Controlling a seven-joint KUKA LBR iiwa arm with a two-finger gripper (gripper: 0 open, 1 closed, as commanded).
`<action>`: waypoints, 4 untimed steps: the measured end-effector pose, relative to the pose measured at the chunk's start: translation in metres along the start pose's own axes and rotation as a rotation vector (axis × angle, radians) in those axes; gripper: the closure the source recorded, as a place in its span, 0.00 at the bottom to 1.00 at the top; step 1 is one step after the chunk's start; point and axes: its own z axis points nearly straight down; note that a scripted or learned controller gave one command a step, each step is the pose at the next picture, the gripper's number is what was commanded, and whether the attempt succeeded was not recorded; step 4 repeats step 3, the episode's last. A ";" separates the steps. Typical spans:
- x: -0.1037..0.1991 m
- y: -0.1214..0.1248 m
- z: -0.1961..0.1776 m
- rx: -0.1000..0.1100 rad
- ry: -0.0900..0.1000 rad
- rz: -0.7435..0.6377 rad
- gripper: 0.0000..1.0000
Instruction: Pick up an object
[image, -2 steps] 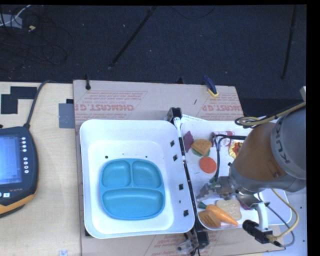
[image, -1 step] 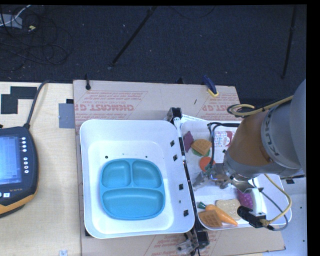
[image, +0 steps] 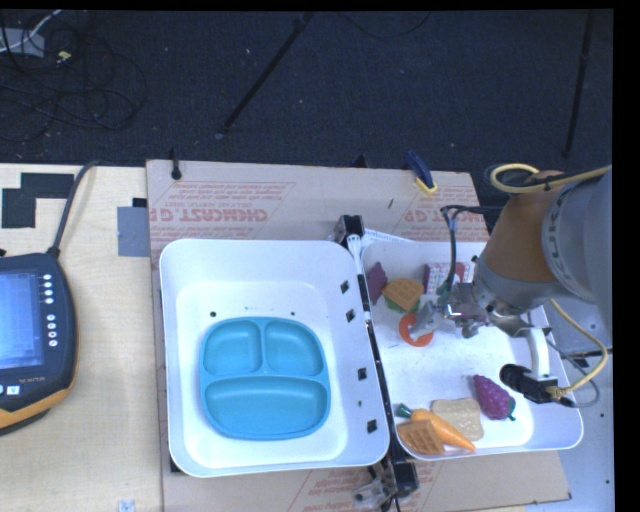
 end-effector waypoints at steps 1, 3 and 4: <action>0.027 0.052 0.017 0.002 0.003 -0.003 0.00; 0.027 0.026 0.007 0.009 0.005 -0.002 1.00; 0.027 0.026 0.007 0.009 0.005 -0.002 1.00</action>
